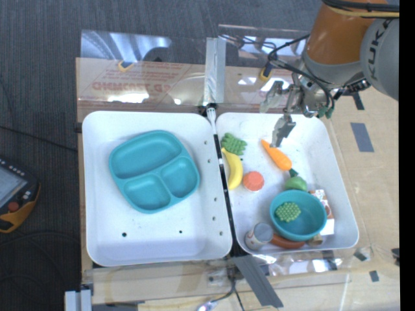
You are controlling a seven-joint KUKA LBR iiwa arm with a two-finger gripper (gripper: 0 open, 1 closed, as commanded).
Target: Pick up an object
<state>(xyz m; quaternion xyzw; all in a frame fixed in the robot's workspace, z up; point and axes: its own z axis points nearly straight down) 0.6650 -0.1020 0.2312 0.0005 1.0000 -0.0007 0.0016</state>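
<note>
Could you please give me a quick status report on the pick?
Gripper open, holding nothing. Poised above carrot in right bin. Nothing blocking.

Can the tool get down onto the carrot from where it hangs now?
Probably yes. The tool hangs just above the carrot's upper end, and the carrot lies alone on bare bin floor, apart from the banana and the teal bowl.

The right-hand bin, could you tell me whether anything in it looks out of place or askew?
Mostly tidy, but the teal bowl sits piled on other items in the right bin's near corner, slightly tilted. The banana lies against the divider. Nothing looks spilled or damaged.
</note>
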